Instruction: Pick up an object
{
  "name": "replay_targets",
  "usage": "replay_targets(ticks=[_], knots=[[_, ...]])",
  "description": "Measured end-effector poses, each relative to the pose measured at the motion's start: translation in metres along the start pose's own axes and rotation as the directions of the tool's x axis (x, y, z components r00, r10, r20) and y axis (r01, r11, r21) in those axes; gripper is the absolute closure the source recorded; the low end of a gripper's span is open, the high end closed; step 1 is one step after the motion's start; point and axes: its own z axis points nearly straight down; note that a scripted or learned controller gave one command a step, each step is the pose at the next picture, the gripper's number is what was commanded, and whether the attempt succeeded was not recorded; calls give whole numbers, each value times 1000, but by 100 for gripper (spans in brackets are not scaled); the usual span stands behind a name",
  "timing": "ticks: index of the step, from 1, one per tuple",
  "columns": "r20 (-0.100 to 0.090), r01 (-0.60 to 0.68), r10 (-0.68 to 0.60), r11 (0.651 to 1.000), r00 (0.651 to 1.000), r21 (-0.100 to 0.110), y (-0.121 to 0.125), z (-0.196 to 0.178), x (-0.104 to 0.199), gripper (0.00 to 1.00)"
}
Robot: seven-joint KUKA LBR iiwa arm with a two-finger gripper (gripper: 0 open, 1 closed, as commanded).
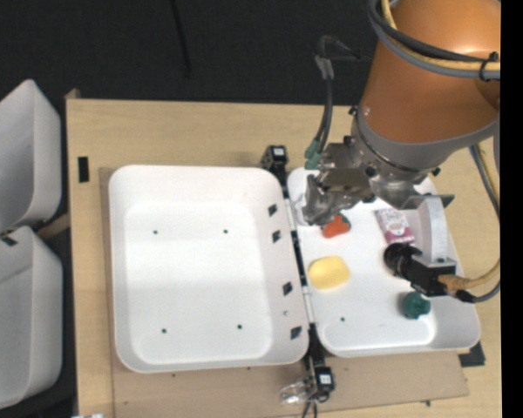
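The jaws hang low over the right bin [392,345], beneath the grey and orange arm [427,68], close to the seam where the two bins meet and toward the worktop's [91,233] far edge. From this slant it cannot be told whether the jaws are parted or closed, and nothing can be seen between them. Their lower end sits just beside a small orange piece [335,227], which lies on the bin floor; whether they touch it cannot be told.

The orange piece is squat and bright, partly hidden by the jaws. Nearer the worktop's front edge lies a rounded pale yellow lump [329,273], close to the seam. Toward the worktop's right edge lies a pink and white packet [394,225]; its print is too small to read. A small teal object [413,305] sits near the right front corner. The left bin [200,259] takes up the worktop's left half.
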Motion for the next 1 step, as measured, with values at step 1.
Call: replay_targets(ticks=[1], knots=[[0,-2,2,1000,1000,-5,2,29,-62,100]])
